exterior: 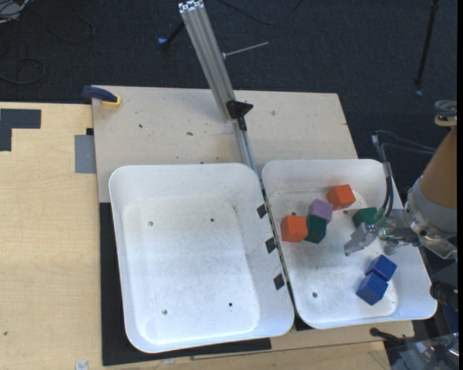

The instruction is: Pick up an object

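Plainly, the risk was a miss: my jaws (pixel 360 240) hung low in the right bin (pixel 324 174), and I could not tell their state. The green block (pixel 364 216) lay just beside them, toward the far wall; closing off-centre might only nudge it toward the blue blocks (pixel 376 278).
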You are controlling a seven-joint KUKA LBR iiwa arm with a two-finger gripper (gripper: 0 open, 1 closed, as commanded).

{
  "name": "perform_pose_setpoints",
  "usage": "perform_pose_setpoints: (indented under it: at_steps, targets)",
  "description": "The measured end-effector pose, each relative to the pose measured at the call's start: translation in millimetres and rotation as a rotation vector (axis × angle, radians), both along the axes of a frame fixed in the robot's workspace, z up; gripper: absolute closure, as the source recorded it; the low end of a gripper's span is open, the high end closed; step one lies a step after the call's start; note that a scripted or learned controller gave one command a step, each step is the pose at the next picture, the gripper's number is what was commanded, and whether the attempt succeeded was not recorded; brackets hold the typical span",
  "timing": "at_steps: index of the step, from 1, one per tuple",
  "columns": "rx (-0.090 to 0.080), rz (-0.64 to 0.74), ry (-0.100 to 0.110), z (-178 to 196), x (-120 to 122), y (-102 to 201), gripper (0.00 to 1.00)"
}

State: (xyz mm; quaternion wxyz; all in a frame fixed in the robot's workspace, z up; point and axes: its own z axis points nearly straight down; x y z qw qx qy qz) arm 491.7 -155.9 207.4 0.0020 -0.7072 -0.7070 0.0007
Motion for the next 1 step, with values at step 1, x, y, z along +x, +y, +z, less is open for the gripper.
perform_pose_setpoints:
  at_steps: [1]
  targets:
    - [-0.001,-0.003,-0.001,0.2,0.0,-0.4,0.00]
